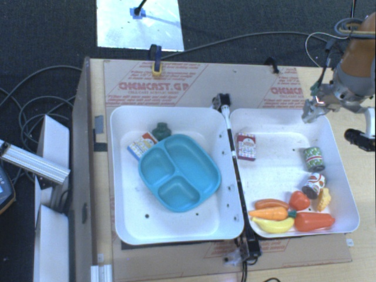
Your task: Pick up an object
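White plastic forms the two shallow bins that sit side by side on the worktop (176, 81), whose bare top carries red printed lettering. The left bin (126, 216) takes up the centre-left of the frame, and the right bin (282, 140) the centre-right. The grey arm (358, 57) enters at the upper right of the frame, and its jaws (310, 111) hang over the upper right corner of the right bin; whether they are open or closed cannot be told, and nothing is visible between them.

A blue divided plate (179, 172) lies in the middle of the left bin. Just above it and to its left are a small printed box (140, 145) and a dark green object (161, 130), near each other.

In the right bin, a red and white packet (246, 146) lies near the upper left. A cluster fills the lower right: a red pepper-like piece (314, 220), a yellow banana (273, 224), an orange carrot (269, 213), a red tomato-like piece (299, 200) and a small yellow piece (324, 199). Above them, along the right side, sit a green-labelled can (314, 157) and a brown and white can (313, 185), well below the jaws.
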